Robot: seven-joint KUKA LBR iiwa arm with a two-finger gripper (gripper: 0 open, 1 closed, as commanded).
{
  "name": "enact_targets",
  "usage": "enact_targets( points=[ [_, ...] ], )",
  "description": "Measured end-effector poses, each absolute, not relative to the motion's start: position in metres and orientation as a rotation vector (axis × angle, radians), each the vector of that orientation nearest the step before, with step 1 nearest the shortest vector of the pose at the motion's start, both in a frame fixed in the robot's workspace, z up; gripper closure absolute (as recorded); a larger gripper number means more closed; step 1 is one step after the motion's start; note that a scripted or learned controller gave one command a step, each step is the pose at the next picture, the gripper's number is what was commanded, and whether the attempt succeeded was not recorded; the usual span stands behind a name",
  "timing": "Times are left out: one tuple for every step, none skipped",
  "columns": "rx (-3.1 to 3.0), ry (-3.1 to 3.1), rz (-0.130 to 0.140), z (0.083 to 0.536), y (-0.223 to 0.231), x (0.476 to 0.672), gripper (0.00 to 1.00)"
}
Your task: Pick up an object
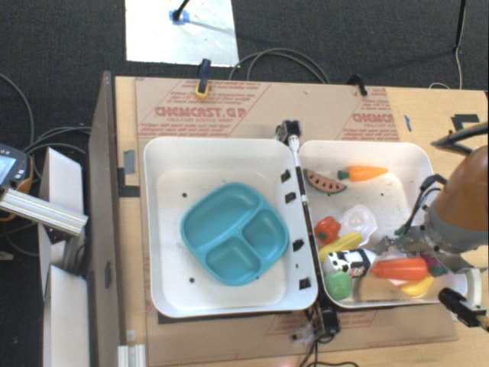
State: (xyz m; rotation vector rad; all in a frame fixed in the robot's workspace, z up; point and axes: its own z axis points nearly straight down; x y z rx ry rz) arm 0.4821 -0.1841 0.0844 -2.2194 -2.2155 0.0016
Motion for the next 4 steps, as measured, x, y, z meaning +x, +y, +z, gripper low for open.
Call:
enact_targets(
  points=[
    [-2.225,-2.226,-0.003,0.096,-0.186,0.488,1.0],
    [-2.213,-2.23,-0.004,0.112,-0.139,0.487,1.0],
    [-2.217,-2.229,-0.005,0.122,-0.142,0.488,1.0],
    [-2.217,-2.232,-0.008,0.133,-0.141,0.489,1.0]
  ],
)
